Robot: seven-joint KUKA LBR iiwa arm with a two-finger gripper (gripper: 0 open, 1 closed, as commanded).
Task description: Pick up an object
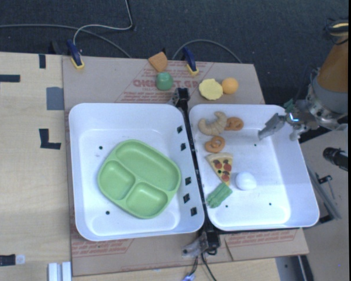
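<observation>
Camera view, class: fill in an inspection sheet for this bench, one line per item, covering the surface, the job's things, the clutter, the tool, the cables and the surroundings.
Surface: cardboard sheet on a wooden bench, held by two blue clamps; left bin and right bin side by side.
Job's things: right bin holds a pretzel, a tan curled piece, a small ring, a pizza slice, a white ball and a green piece.
Clutter: green divided plate in the left bin; orange block, green block, yellow piece and orange ball on the cardboard.
Tool: tool at the right bin's right rim, nothing between its fingers.
Cables: white cable on the dark floor.
Surroundings: dark carpet.
</observation>
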